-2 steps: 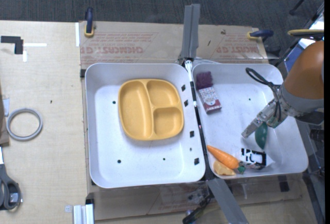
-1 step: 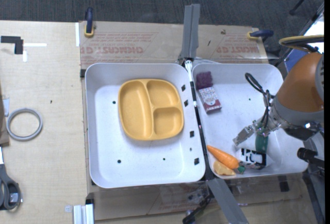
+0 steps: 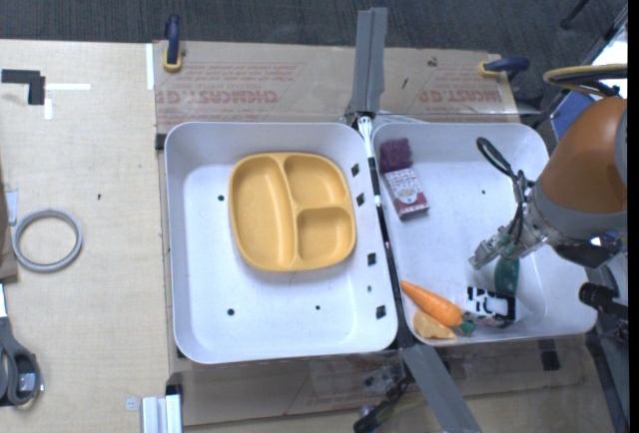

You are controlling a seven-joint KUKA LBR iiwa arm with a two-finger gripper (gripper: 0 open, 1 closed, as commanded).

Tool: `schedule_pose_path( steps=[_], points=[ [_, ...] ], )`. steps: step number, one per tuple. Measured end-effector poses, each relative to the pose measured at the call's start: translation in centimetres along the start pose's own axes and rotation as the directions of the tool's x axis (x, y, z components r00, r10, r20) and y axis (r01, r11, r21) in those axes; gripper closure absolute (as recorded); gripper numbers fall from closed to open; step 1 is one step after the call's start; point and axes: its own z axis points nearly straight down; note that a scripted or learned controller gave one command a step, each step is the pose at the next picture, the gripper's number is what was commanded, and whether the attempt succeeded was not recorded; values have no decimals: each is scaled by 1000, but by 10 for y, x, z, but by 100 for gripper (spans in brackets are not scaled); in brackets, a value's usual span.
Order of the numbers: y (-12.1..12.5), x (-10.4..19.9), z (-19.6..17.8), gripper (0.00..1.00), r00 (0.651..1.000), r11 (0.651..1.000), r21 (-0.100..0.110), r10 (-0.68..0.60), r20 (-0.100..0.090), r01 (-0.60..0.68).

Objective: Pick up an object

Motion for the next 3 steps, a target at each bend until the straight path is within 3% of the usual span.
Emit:
schedule_pose_path(
  steps=[1,2,3],
  points=[
    [-49,-48,12,100,962,962,-7,273,-6,-273],
    [-48,-47,3,100,963,963,-6,269,-6,-269],
    [-6,-38,-82,100,811,811,0,585,0,-585]
  ],
)
